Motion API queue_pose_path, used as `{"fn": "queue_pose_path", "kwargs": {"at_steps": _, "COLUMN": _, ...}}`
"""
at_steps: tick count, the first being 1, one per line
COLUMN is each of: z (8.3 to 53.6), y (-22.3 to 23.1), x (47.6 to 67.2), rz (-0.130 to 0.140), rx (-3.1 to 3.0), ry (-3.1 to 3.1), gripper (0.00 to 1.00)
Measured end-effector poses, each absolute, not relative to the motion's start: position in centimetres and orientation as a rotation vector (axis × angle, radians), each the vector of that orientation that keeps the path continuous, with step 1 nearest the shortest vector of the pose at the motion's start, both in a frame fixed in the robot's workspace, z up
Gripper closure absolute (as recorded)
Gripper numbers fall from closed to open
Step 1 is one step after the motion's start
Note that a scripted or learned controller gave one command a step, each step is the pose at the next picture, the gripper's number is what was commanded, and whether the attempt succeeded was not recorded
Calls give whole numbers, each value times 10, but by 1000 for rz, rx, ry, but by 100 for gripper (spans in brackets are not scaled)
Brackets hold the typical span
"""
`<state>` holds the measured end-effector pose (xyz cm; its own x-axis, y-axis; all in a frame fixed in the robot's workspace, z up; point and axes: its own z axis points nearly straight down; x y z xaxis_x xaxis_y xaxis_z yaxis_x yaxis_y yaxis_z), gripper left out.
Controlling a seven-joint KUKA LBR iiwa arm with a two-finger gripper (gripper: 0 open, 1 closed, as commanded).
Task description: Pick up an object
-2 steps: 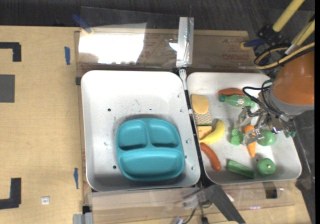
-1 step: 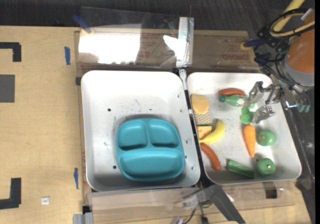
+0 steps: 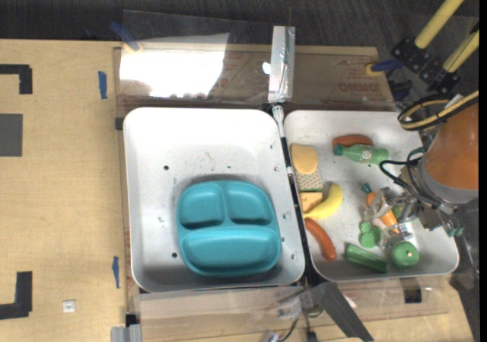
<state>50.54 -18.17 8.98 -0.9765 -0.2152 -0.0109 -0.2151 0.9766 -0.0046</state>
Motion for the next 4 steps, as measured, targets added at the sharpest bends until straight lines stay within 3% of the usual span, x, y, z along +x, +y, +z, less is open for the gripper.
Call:
{"fn": "queue_pose_path", "kwargs": {"at_steps": 1, "z": 181, "y": -124, "x": 498, "rz": -3, "rx": -297, "ry": 3114, "gripper": 100}}
{"fn": "queue_pose_path", "kwargs": {"at_steps": 2, "z": 219, "y": -66, "x": 522, "rz": 0, "rx": -487, "ry": 3093, "gripper": 100}}
{"fn": "queue_pose_path", "kwargs": {"at_steps": 3, "z": 157, "y": -105, "x": 487, "rz": 2, "rx": -709, "ry": 3061, "gripper": 100}}
{"fn": "queue_pose_path", "kwargs": {"at_steps": 4, "z": 237, "y": -113, "x": 515, "rz": -4, "rx": -1134, "ry": 2920, "gripper": 100}}
